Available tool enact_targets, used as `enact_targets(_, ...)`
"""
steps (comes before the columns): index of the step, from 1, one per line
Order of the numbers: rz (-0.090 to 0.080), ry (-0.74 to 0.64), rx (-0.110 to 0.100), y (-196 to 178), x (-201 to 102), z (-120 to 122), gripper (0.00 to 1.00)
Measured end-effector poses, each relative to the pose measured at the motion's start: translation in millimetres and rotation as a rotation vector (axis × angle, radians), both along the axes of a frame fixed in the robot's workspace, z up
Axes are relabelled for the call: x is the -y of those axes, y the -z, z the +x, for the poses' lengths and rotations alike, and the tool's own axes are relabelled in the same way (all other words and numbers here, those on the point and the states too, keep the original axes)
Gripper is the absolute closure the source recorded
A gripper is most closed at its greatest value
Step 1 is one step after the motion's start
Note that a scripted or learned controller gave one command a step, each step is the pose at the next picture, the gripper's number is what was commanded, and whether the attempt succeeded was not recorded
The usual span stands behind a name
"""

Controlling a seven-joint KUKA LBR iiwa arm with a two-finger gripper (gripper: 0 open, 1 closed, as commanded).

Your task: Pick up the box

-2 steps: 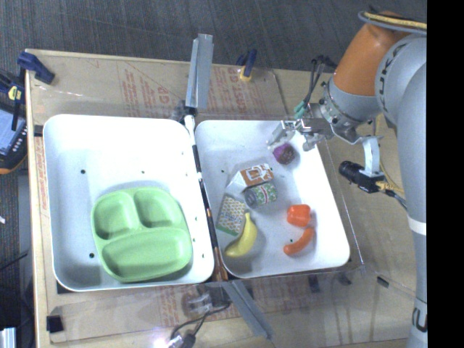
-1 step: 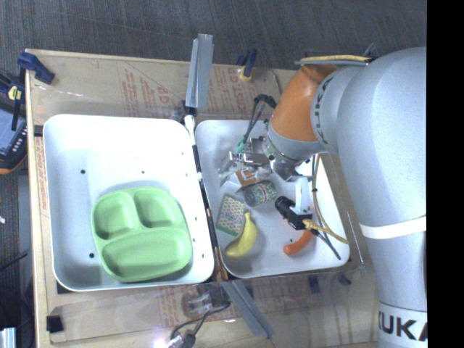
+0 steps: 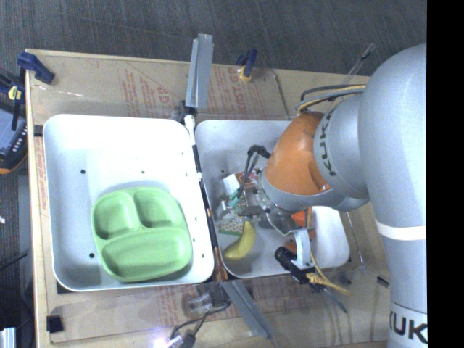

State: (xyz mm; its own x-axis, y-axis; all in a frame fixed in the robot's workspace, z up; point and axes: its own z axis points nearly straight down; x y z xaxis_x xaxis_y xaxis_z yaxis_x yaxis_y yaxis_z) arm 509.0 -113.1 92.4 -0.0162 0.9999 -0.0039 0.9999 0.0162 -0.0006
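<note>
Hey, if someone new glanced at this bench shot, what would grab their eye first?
Probably the big grey arm with its orange band, reaching from the right and hanging over the right bin. Next, the bright green divided tray lying in the left bin, towards its near side. Then the yellow banana in the right bin, among small clutter just below the wrist.

Dark grey carpet floor (image 3: 109,13); plywood bench (image 3: 130,85).
</note>
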Motion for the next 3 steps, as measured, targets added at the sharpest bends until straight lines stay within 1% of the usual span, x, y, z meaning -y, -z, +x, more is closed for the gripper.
enact_targets(1, -0.001, -0.009, 0.001, -9.8, -1.1, 0.9, 1.0)
enact_targets(2, -0.001, -0.01, 0.001, -9.8, -1.2, 0.9, 0.0)
enact_targets(3, -0.005, -0.018, 0.004, -19.4, -1.4, 1.6, 1.0)
